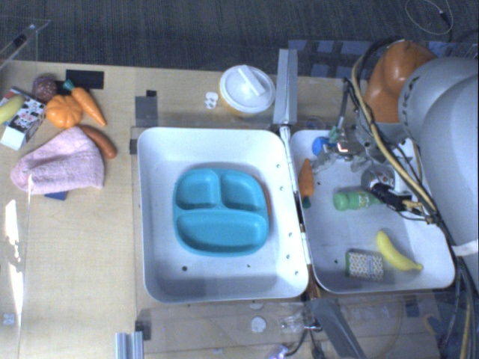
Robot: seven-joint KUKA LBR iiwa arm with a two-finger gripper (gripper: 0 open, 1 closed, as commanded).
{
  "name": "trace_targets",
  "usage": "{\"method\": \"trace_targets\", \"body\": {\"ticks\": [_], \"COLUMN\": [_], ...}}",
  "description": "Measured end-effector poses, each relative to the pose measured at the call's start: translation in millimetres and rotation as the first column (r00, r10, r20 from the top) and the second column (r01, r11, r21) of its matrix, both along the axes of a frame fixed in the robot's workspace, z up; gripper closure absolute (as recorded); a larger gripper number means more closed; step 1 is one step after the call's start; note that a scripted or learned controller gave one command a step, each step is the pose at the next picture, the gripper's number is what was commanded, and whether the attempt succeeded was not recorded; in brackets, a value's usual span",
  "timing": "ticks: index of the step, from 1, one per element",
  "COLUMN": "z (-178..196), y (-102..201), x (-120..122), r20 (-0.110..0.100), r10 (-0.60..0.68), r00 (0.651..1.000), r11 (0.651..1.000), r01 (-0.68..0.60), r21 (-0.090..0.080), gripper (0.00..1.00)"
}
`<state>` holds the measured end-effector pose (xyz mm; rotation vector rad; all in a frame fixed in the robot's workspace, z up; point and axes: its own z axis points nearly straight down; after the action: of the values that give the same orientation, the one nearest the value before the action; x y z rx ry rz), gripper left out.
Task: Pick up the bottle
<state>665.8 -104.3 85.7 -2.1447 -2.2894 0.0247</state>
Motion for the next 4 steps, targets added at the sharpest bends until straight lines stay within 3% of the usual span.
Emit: {"method": "trace_targets", "body": {"ticks": [1, 2, 3, 4], "z": [0.2, 2.8, 3.7, 13.2], "y": [4.4, -11.8, -41.3, -41.2], "x": [0.5, -72.4, -125.9, -123.2], "r20": [0.001, 0.024, 0.027, 0.031], "r10": [0.071, 0.264, 0.424, 0.423], "r00": [0.997, 0.964, 0.905, 0.905], "r11": [0.997, 0.965, 0.906, 0.906], "r01": [-0.071, -0.264, -0.424, -0.423], "r21": [0.000, 0.004, 0.000, -0.003], "gripper": [0.00, 0.00, 0.00, 1.00]}}
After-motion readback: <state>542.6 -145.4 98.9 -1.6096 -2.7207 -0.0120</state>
